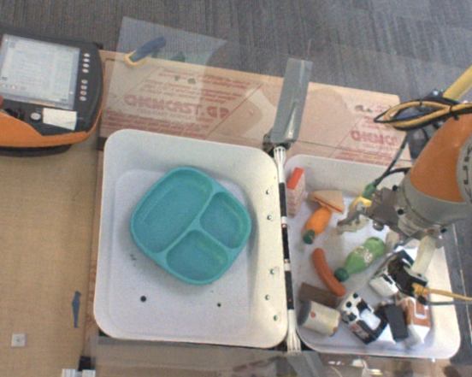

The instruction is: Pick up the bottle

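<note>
The gripper (369, 211) hovers in the right bin (444, 340); whether it is clenched cannot be told. Just below it lies the bottle (362, 257), green, tilted on its side.

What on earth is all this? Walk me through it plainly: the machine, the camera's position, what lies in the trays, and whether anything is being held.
This is one picture, taken by a fixed camera above the bench, looking down at a slant.

The grey and orange shape at the right is a robot arm. Its gripper, the part that grasps, hangs over the right bin. I cannot tell whether it is open or shut, and nothing shows held in it.

The left bin holds a teal divided plate.

The right bin holds a jumble of small toys: a green bottle, which the arm is meant to pick up, an orange carrot, a red sausage and other bits too small to name.

The orange and grey device at far left is a handheld controller with a screen.
</note>
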Robot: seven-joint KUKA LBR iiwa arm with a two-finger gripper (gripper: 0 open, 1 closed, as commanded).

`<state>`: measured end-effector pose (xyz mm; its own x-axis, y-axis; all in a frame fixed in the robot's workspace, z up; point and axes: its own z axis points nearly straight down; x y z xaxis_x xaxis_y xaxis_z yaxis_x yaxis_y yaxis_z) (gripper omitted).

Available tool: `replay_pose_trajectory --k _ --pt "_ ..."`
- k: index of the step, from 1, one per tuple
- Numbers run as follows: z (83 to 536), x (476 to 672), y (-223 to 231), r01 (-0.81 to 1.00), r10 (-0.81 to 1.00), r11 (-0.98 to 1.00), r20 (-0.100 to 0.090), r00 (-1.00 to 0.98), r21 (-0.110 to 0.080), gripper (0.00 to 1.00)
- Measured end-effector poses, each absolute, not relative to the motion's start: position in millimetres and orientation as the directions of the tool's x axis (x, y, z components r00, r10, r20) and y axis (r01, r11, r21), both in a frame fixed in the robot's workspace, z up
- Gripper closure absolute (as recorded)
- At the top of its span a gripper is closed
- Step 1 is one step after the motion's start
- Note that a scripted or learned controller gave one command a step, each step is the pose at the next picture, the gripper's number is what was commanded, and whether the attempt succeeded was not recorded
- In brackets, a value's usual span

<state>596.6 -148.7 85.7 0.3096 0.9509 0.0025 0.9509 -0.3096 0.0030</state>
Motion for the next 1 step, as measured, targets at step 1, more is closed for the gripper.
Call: replay_pose_trajectory --k 1 --pt "94.4 598.0 -149.5 0.951 0.951 -0.309 0.0 0.309 0.004 1.0"
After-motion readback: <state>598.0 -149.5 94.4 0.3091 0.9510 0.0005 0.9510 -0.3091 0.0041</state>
